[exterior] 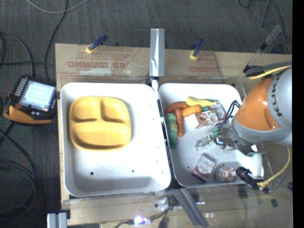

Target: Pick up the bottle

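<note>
Bottle (170,130), green, lies along the left wall of the right bin (227,90) beside carrots, well apart from the claw (214,138), its spread unreadable, hovering near small packets it might grab instead.

The grey arm (278,113) comes in from the right edge of the frame, orange band bulging at centre right. The gripper (211,139) sits low at right of centre, its fingers hard to read.
</note>
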Action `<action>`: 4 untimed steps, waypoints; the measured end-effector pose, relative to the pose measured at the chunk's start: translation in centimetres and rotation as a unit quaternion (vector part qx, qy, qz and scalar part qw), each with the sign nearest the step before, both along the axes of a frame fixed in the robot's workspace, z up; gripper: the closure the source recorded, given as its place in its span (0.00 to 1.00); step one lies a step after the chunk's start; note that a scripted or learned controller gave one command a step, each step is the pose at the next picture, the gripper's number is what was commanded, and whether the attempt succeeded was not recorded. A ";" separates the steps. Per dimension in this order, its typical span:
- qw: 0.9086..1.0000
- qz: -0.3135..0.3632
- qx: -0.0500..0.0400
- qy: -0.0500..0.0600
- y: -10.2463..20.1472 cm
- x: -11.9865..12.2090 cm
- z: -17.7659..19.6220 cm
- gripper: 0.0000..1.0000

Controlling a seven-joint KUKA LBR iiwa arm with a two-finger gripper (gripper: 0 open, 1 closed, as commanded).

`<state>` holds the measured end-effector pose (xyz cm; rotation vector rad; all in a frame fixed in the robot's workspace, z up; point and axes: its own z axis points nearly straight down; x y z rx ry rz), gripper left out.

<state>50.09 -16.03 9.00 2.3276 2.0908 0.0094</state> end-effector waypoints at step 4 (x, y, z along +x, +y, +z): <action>0.993 -0.116 0.000 0.000 0.0 4.8 0.0 0.00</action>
